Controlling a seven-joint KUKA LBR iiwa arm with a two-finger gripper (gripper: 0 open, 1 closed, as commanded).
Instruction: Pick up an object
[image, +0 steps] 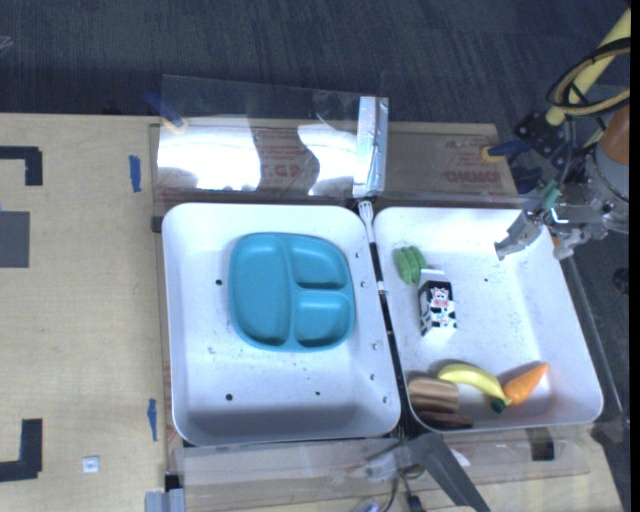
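Observation:
My gripper (537, 244) hangs over the far right corner of the right bin (575, 330), open, with nothing between its fingers. Below it in that bin lie a green vegetable toy (409, 263) and a small cow-patterned carton (437, 307) near the left wall. Along the near wall sit a brown wooden block (433, 397), a yellow banana (473, 382) and an orange carrot (526, 382). The gripper is well apart from all of them, up and to the right of the carton.
The left bin (190, 330) holds a blue divided plate (292, 290). A clear plastic sheet and a metal bracket (368, 145) stand behind the bins. Yellow and black cables (585, 85) trail above the wrist at the right.

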